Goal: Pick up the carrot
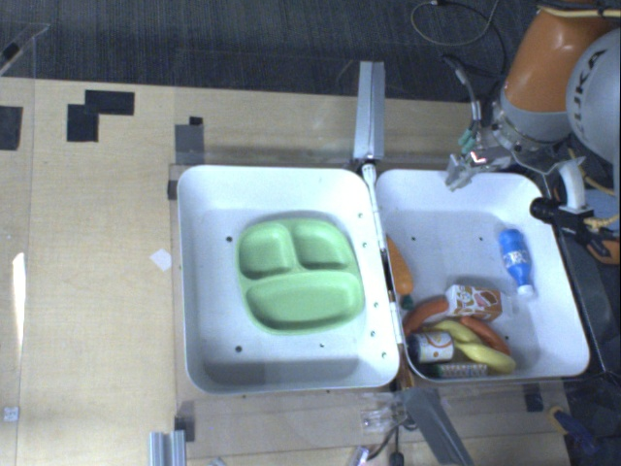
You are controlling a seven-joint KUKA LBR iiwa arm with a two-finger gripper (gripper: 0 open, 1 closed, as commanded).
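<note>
Currently | carrot (pixel 399 272) against right bin's (pixel 543 367) left wall | gripper (pixel 470 160) well apart above far rim | grip state unclear

Two shallow white plastic bins (pixel 194 289) sit on a pale tan wooden bench top (pixel 87 260) marked with black rectangular patches (pixel 97 113). The left bin holds a light green sectioned plastic tray (pixel 299 272). In the right bin: an orange tapered carrot (pixel 399 270), a blue plastic bottle with white cap and white label marks (pixel 516 258), a yellow banana (pixel 475 349), a red-orange sausage-shaped item (pixel 427 311), and a brown-and-white printed packet (pixel 473 301). The arm shows an orange band (pixel 548 51) over grey casing (pixel 597 105). The floor beyond is dark blue-grey.
</note>
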